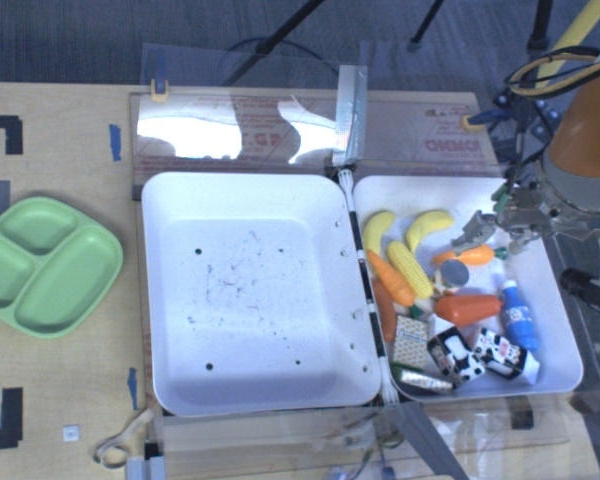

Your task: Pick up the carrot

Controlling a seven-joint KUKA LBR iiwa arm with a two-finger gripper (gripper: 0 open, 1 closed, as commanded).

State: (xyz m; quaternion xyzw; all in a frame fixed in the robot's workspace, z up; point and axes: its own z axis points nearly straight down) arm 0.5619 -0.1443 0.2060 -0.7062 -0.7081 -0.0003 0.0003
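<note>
The carrot [389,277] is a long orange piece lying slantwise at the left side of the right bin [565,353], pressed against a corn cob [410,271]. My gripper [493,240] hangs over the upper right part of that bin, well to the right of the carrot. Its two fingers stand open and spread, with nothing between them. Just below the fingertips lies a small orange toy [464,257] with a grey round end [454,274].
The right bin also holds two yellow bananas [379,229], a red-orange oblong piece [467,308], a blue bottle [518,318], a black-and-white cow toy [498,352] and a speckled packet [411,341]. The left bin [180,203] adjoins it. A green divided plate [46,265] sits far left.
</note>
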